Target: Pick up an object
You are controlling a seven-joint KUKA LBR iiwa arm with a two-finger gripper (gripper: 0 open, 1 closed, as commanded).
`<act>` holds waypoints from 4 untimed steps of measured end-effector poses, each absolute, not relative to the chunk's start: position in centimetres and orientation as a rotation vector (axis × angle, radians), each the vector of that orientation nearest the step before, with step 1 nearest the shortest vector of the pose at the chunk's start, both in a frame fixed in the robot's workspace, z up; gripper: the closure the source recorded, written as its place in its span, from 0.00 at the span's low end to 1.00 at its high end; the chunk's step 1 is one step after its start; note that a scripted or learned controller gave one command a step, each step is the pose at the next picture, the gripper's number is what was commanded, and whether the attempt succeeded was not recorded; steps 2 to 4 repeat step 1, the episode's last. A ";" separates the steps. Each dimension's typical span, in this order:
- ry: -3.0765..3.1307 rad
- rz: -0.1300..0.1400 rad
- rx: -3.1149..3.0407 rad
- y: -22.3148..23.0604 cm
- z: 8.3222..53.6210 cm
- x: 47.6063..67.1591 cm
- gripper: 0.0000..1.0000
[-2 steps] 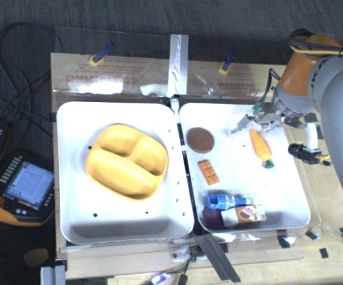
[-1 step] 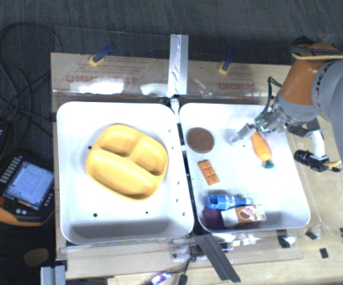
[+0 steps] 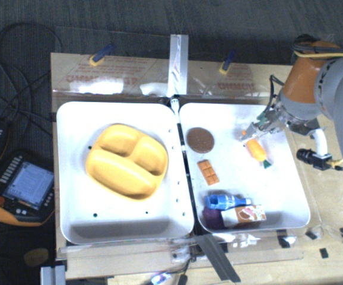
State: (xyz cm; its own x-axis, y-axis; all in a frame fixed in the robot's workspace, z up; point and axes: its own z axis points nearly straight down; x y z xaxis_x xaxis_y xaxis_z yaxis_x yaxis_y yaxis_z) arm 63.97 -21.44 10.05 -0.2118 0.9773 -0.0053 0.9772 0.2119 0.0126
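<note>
My gripper (image 3: 259, 126) hangs over the upper right part of the right bin (image 3: 290, 177), reaching in from the right. Just below it lies a small orange carrot-like toy (image 3: 256, 149) with a green tip, and a small orange bit (image 3: 244, 135) sits at the gripper's lower left. Also in the right bin are a brown round disc (image 3: 200, 139), an orange ridged block (image 3: 207, 171), a blue bottle (image 3: 222, 202), a purple item (image 3: 214, 219) and a brown and white carton (image 3: 244, 214). A large yellow bun-shaped object (image 3: 127, 160) lies in the left bin (image 3: 70, 218).
The arm's orange band (image 3: 302, 79) and grey link stand over the bench's right side. A metal divider (image 3: 178, 64) rises behind the bins. Handheld pendants (image 3: 17, 186) and cables lie on the floor to the left.
</note>
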 end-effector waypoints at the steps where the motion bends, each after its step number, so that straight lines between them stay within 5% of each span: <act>1: 2.335 -0.002 2.102 -12.1 19.1 62.2 1.00; 4: 2.335 -0.002 2.102 -12.1 19.1 62.2 1.00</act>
